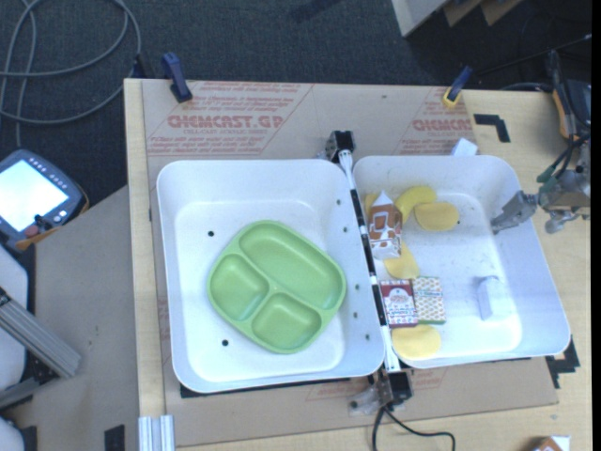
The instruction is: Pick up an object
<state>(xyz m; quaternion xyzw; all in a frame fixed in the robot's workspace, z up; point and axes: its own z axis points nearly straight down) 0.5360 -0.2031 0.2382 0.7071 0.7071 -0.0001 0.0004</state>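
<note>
Grey two-finger gripper (515,210) hung empty at the right-hand white plastic bin's (531,341) far right rim, spread indiscernible; nothing lifted yet, nearest candidate the round yellow plastic piece (437,216) just to its left, whole pick remaining.

you have two shallow white bins side by side on the bench: the left white bin (178,205) holds a green three-compartment plastic tray (275,285) near its middle. in the right white bin (526,280), the small cartons and yellow pieces crowd its left wall, with a small pale block (485,297) lying apart toward the right. the gripper (526,209) sits over that bin's right rim.
</note>
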